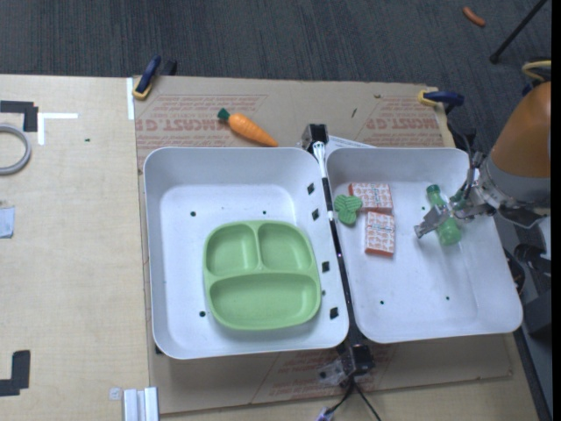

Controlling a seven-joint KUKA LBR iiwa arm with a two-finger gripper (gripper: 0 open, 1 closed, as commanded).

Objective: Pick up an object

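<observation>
A small green bottle (449,231) lies at the right side of the right bin (438,310). My gripper (445,214) is low over the bottle's middle and overlaps it, reaching in from the right under the orange wrist band. Whether it grips the bottle is hidden by the slant. Two red-and-white boxes (376,211) lie left of the bottle near the bin's middle. A green leafy toy (348,208) sits beside them by the bin's left wall.
A green divided plate (261,275) fills much of the left bin (175,200). An orange carrot (248,127) lies on the cardboard behind the bins. Blue clamps (147,75) hold the cardboard's back corners.
</observation>
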